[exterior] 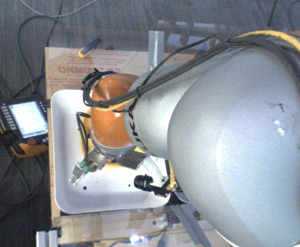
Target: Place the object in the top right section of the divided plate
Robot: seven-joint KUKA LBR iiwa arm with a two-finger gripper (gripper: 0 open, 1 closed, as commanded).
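My bench, covered in brown printed cardboard, bears a white bin and a small blue-and-yellow thing near its far edge.

A white bin sits on a brown cardboard sheet printed with red lettering. A small blue and yellow tool lies at the sheet's top edge. Left of the bin, a handheld pendant with a lit screen rests on grey carpet, cables trailing nearby.
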